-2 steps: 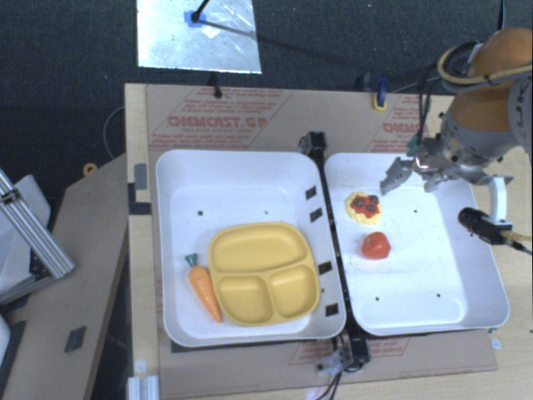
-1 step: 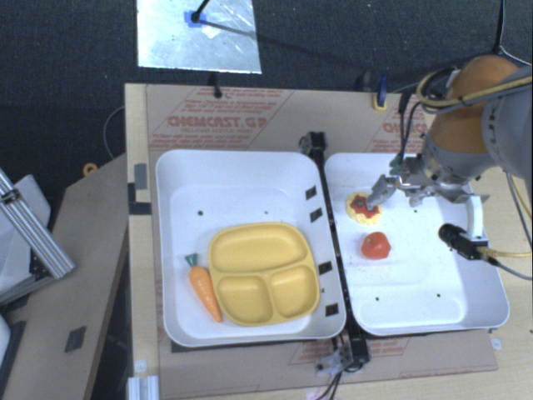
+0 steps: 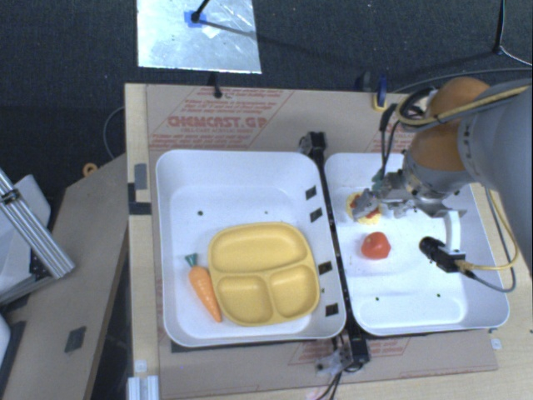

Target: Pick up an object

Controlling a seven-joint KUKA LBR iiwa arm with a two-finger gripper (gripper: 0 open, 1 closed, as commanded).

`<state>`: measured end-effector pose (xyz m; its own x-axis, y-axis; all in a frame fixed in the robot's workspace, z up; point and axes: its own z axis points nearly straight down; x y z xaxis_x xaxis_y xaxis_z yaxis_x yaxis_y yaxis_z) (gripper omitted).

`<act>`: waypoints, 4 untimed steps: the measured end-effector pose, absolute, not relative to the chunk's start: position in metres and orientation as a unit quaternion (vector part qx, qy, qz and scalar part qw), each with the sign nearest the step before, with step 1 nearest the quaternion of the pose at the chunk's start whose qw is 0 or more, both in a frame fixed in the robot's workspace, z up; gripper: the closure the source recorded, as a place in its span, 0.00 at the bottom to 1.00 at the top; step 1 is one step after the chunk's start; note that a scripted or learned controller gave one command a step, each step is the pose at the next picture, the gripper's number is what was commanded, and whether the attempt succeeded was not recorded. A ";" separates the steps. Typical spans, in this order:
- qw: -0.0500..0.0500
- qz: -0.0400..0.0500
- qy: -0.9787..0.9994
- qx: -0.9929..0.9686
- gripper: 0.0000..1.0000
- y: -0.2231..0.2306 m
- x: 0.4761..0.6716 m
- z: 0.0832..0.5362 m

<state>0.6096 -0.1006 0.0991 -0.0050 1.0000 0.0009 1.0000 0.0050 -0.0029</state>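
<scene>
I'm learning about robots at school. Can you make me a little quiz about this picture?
1. True or false: the toy carrot lies in the left bin.
2. What colour is the divided plate?
3. Which lies nearer the gripper: A) the red tomato, B) the carrot?

Key: 1 true; 2 yellow; 3 A.

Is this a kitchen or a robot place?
Most likely a robot test lab, not a kitchen. A grey robot arm reaches over two white bins on a workbench, cables trail around, and the food looks like toys: a carrot, a yellow plate, a red tomato.
</scene>
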 end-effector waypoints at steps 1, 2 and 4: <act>0.000 0.000 -0.708 -0.706 0.00 -0.100 0.610 0.084; -0.002 -0.001 -0.708 -0.706 1.00 -0.101 0.611 0.096; -0.003 -0.002 -0.709 -0.705 1.00 -0.093 0.616 0.195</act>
<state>0.6162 -0.0932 0.1954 -0.0064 1.0000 -0.0008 0.9999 0.0064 0.0077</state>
